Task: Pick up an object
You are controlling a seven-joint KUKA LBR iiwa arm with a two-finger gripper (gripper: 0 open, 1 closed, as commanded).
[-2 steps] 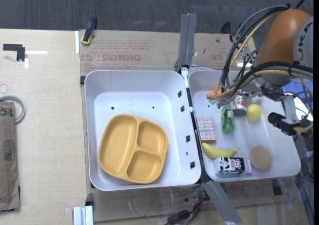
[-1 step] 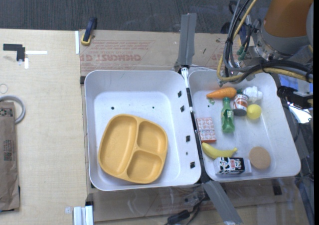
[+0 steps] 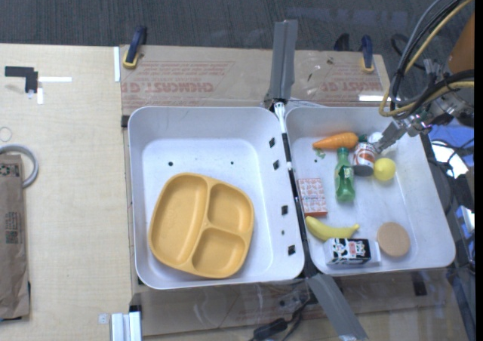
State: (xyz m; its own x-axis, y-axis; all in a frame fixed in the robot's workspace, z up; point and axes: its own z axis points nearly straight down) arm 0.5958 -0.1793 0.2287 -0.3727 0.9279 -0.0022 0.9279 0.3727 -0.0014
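While gripper [image 3: 375, 152] sits low at small red-and-white can [image 3: 364, 156] in right white bin [image 3: 423, 256], finger state indiscernible; nothing lifted, pick pending.

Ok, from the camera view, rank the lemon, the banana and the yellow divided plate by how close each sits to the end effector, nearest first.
1. The lemon, in the right bin just below the end effector.
2. The banana, lower in the same bin, toward its left side.
3. The yellow divided plate, across the divider in the left bin.
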